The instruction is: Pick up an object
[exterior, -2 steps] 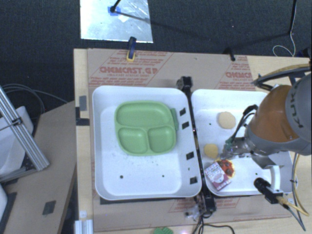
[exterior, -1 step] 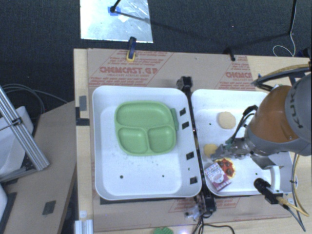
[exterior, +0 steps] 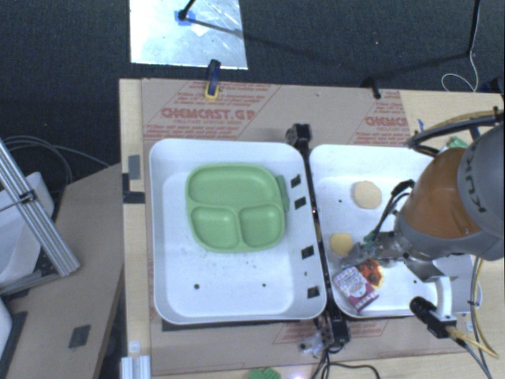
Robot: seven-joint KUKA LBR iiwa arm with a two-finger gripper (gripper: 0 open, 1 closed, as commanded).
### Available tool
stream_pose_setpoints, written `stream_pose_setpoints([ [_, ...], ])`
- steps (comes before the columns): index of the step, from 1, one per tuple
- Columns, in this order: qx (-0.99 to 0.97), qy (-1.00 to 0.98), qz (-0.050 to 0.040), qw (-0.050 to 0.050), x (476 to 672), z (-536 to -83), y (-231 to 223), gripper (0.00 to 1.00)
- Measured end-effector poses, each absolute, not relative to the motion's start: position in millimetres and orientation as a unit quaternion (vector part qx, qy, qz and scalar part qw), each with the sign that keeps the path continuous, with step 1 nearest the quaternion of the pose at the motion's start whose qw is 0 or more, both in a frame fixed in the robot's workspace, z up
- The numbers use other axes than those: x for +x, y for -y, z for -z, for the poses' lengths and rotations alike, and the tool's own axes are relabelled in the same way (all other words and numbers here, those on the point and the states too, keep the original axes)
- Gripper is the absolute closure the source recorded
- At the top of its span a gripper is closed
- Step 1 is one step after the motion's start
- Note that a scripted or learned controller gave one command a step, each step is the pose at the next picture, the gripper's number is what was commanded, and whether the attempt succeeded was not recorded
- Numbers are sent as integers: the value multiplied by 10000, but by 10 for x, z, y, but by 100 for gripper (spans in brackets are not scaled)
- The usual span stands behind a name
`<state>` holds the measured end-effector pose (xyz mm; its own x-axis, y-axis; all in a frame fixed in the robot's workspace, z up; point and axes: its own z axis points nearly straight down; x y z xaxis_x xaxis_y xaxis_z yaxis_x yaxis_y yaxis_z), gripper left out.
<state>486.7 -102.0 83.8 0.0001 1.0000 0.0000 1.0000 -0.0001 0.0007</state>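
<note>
Even overhead light, white bins (exterior: 170, 235) bright, glare on foil sheet (exterior: 188, 22), soft focus throughout

Just one camera here, fixed up high and looking down on the tabletop (exterior: 237, 105) at a bit of a slant, so it's not quite straight overhead. It sits far enough back to take in both white bins: the left bin (exterior: 170, 235) in full, the right bin (exterior: 347, 160) partly covered by the arm (exterior: 446, 204) coming in from the right. The far edge of the view catches dark floor (exterior: 63, 46) past the tabletop.
</note>
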Motion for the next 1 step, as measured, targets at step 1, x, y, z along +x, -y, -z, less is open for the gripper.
stream_pose_setpoints([
  [1,7067,-7075,-16,14,4881,-950,1018,100],
])
